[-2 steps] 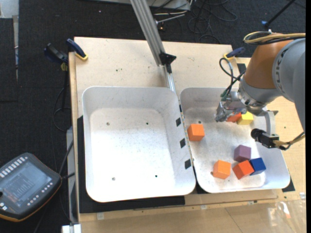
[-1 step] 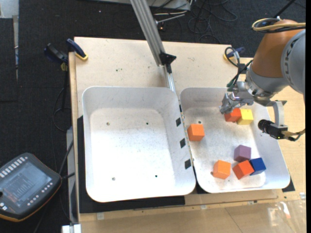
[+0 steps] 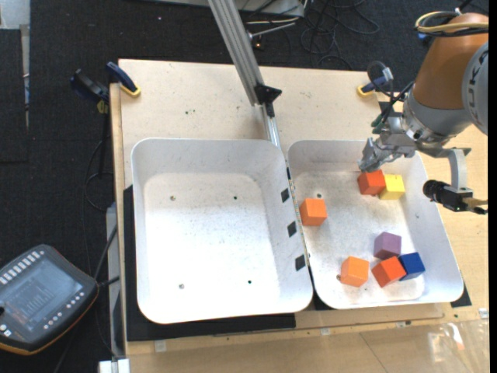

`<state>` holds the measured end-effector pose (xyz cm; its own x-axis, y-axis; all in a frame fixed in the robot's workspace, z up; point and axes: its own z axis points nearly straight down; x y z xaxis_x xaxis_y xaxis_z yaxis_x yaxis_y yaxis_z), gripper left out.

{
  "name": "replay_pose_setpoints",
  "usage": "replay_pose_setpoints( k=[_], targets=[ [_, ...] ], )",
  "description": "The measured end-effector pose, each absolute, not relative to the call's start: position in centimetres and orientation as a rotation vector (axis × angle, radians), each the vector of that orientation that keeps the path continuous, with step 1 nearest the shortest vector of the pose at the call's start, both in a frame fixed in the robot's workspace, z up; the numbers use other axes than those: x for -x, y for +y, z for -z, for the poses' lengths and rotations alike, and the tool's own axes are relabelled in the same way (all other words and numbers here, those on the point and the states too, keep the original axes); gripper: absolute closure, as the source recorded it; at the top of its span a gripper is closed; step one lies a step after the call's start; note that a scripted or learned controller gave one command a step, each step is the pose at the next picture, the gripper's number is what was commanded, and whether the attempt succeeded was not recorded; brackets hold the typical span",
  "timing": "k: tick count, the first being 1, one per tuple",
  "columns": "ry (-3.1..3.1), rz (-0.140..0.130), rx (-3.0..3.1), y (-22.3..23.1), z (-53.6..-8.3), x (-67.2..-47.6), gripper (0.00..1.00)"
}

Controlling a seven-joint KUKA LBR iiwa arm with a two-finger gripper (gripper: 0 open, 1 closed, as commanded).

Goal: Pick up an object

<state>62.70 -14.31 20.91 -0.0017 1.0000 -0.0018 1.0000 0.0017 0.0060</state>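
A pale speckled tabletop (image 3: 202, 99) holds two smooth white bins. In the right bin (image 3: 443, 274), the grey metal pincer (image 3: 373, 162) hangs just above a matte orange-red cube (image 3: 371, 183) touching a yellow cube (image 3: 393, 186); its opening cannot be told.

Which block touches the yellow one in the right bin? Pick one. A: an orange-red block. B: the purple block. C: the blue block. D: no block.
A: the orange-red block sits flush against the yellow block's left side, under the gripper.
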Motion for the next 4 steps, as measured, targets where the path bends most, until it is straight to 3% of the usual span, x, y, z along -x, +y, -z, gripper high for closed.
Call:
replay_pose_setpoints(
  k=[1, 3, 4],
  targets=[
    [2.23, -0.001, -2.216, -9.4, -21.6, -60.2, 1.0],
    [2.232, -0.002, -2.213, 1.3, -23.5, -58.4, 1.0],
    [2.233, 0.001, -2.215, 7.0, -22.8, -56.1, 1.0]
  ],
)
